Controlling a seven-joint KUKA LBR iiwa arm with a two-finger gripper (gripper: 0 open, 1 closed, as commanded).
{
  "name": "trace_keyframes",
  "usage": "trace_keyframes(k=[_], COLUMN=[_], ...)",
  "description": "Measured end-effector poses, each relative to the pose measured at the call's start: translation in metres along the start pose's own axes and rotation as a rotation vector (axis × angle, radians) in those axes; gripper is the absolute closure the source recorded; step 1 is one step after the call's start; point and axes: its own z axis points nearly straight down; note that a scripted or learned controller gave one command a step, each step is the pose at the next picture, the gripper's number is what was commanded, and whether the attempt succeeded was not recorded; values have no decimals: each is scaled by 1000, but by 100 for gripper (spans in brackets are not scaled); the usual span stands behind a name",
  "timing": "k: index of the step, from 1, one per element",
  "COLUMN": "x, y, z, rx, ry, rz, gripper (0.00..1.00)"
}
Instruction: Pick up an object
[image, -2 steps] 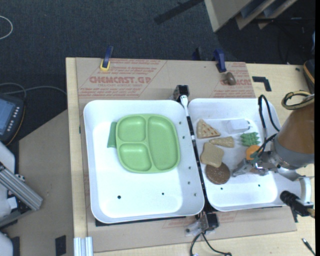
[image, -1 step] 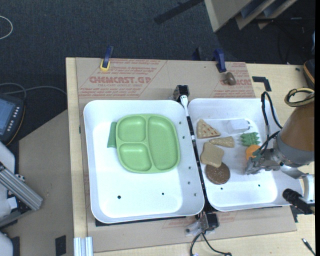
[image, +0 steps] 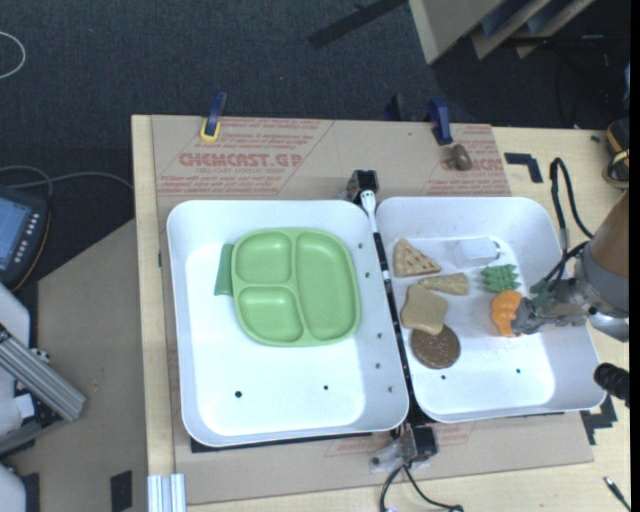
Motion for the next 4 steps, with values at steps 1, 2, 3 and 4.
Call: trace_keyframes(k=[1, 2, 3, 4], x=[-1, -1, 37, 74], y=[9, 10, 45, 73], z=[-46, -70, -79, -83], rx=[0, 2, 2, 3], ry=[0, 1, 3, 4], rz=[-1, -1, -6, -5], gripper=[100, 100, 100, 100])
